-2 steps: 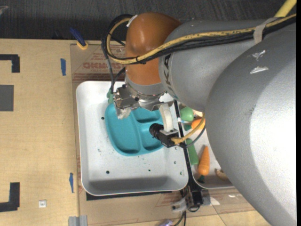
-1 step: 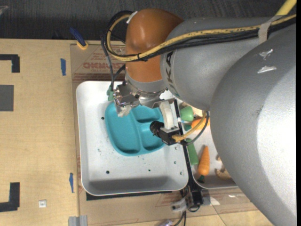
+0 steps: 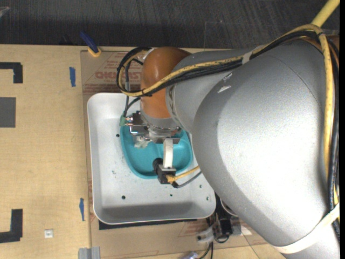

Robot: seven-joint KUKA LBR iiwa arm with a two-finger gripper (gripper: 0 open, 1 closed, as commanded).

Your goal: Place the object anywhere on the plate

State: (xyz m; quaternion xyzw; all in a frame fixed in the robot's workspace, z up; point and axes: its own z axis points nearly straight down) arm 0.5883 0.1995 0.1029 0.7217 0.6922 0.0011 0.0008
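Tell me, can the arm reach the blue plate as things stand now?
Probably yes. The arm hangs directly over the plate, which lies in the white bin, and I see nothing between them. The arm hides the plate's middle, so I cannot be sure.

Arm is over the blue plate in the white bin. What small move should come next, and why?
Probably a short straight lift. The gripper sits over the middle of the blue plate in the white bin, and the wrist covers whatever lies beneath it, so I cannot tell whether an object is on the plate. Rising would uncover it.
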